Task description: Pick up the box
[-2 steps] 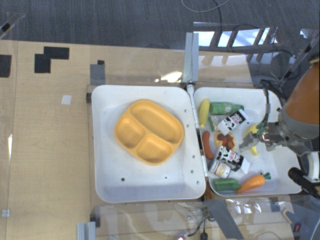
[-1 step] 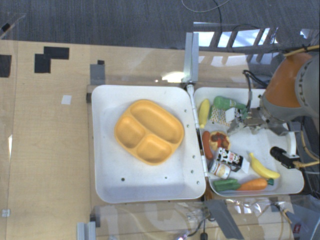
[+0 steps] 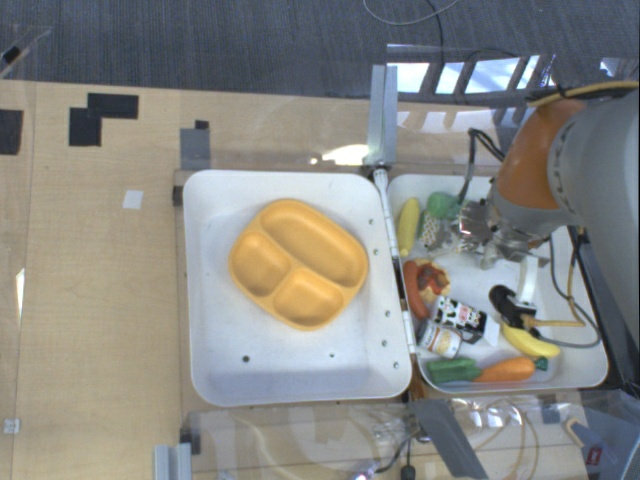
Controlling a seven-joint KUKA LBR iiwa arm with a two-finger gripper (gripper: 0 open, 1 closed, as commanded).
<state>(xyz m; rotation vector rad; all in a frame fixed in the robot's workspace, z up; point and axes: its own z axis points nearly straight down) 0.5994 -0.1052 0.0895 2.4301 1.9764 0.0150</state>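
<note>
The claw point(image 3: 487, 240) hangs low in the right bin point(image 3: 590, 373), right of frame; its grip cannot be made out. What may be the box point(image 3: 460, 316), black and white, lies below it; a yellow divided plate point(image 3: 298, 262) fills the left bin point(image 3: 215, 358).

The two bins point(image 3: 215, 368) look like smooth white plastic with a soft sheen, and the divided yellow plate point(image 3: 298, 263) in the left one is glossy plastic too. The table point(image 3: 90, 298) shows a pale, matt wood-grain face under a clear sheet that catches glare, with dull grey metal brackets point(image 3: 383, 108) at the bins' edges. The arm point(image 3: 590, 158) has a smooth grey shell and a satin orange band, while the box point(image 3: 458, 317) looks like printed card, black and white.
</note>
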